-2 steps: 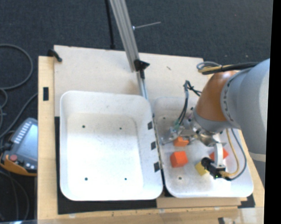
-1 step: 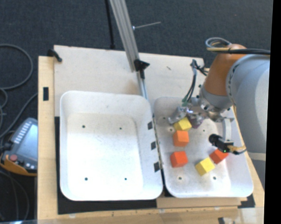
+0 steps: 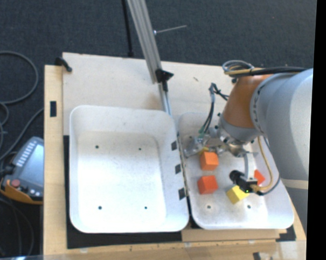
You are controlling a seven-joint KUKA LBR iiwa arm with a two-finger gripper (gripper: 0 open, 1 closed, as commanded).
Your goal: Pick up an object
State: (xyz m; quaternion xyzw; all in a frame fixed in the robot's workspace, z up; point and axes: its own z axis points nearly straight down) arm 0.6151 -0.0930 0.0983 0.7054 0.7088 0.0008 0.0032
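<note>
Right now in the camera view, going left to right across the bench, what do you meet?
Handheld pendant off the bench's left edge → left bin → right bin's two orange cubes, one above the other → yellow block → grey arm.

Smooth white plastic bins (image 3: 123, 168) sit on a matt wooden bench (image 3: 111, 81).

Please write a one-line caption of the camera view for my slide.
KUKA arm reaches into the right bin above two orange blocks and one yellow block.
</note>
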